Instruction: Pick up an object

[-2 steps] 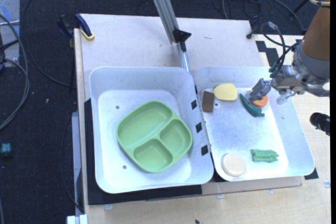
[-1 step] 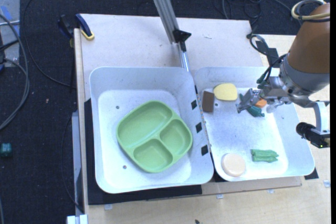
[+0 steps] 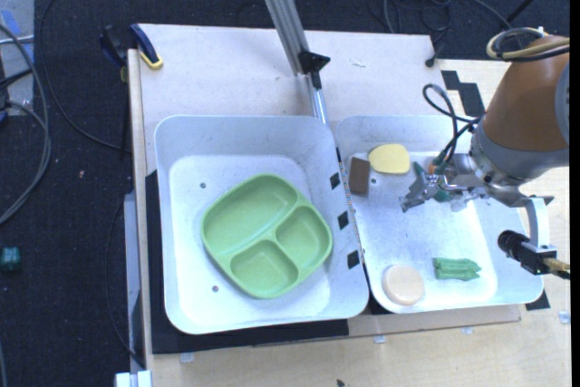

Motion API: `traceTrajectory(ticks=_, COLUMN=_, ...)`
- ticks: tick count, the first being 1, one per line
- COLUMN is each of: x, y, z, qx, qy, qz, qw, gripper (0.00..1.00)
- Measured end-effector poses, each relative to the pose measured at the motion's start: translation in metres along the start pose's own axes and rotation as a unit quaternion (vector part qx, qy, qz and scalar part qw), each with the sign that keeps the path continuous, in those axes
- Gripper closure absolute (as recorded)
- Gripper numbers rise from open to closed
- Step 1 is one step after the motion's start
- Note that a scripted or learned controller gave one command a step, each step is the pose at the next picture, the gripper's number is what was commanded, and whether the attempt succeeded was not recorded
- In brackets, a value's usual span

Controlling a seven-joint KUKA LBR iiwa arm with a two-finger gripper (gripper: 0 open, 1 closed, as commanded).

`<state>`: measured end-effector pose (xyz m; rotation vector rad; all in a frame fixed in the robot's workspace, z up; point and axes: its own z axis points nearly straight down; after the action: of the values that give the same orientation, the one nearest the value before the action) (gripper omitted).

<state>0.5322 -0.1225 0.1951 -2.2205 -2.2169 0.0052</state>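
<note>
My gripper (image 3: 419, 193) hangs over the middle of the right bin (image 3: 507, 285), reaching in from the right, with nothing visible between its fingers. A yellow rounded object (image 3: 390, 159) lies just to its upper left, and a brown block (image 3: 360, 176) sits beside that near the bin's left wall. A cream round object (image 3: 403, 284) rests at the bin's front, with a small green object (image 3: 456, 268) to its right.
The left bin (image 3: 181, 195) holds a green divided plate (image 3: 265, 235). A slanted metal pole (image 3: 281, 0) runs down to the gap between the bins. The grey and orange arm (image 3: 530, 118) covers the right bin's right side.
</note>
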Motion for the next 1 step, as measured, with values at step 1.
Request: traceTrajectory(ticks=1, x=0.0012, y=0.0010, z=0.0433, qx=0.000, qy=0.000, qz=0.000, qw=1.0000, gripper=0.00)
